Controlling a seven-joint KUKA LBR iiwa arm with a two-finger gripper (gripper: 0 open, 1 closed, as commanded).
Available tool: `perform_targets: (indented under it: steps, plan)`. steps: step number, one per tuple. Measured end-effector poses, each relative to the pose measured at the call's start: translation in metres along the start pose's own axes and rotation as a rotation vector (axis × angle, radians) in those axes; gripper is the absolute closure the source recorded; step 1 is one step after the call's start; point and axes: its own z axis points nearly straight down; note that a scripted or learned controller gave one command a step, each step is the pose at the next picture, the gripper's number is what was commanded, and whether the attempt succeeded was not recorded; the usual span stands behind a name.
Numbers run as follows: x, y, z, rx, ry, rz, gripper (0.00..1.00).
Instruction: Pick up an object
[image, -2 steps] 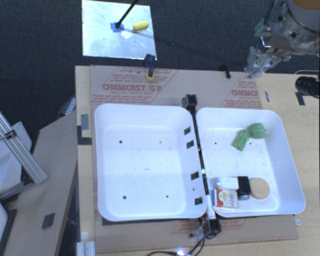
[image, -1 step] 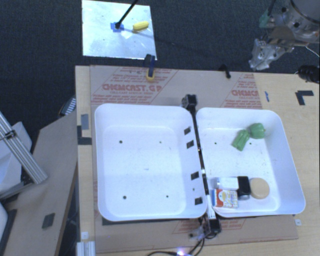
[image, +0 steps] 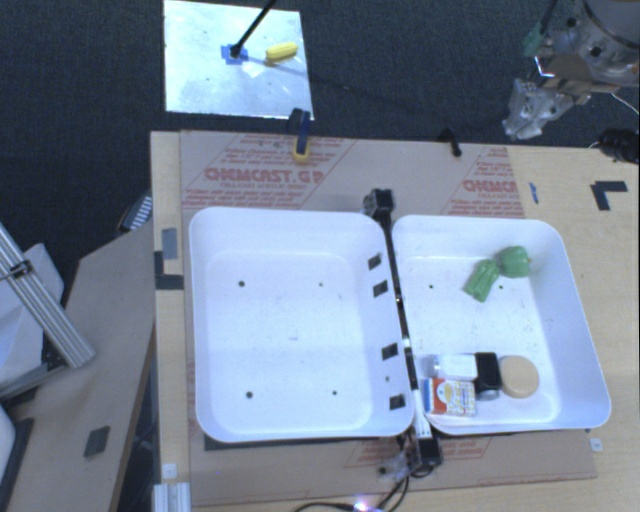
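We saw the gripper (image: 527, 112) up beyond the right bin (image: 570, 262) | grip state: we couldn't tell | green object (image: 497, 272) lay inside

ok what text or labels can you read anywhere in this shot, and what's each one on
"CHEMCAST GP", in red, on the protective sheet under the bins, left of centre at the far side.
The same red print on that sheet at the far right and along the near edge: too broken up or blurred to read.
Small carton in the right bin: coloured printing, too small to read.
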Motion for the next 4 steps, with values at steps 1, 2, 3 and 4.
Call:
perform_targets:
  steps: [1,2,3,4]
  plan:
    - [-0.020,-0.001,0.025,0.002,0.000,0.000,1.00]
    - [-0.034,-0.001,0.044,0.001,0.000,0.000,1.00]
    - [-0.034,-0.001,0.053,0.000,0.000,-0.001,1.00]
    - [-0.035,-0.001,0.062,0.000,0.000,-0.001,1.00]
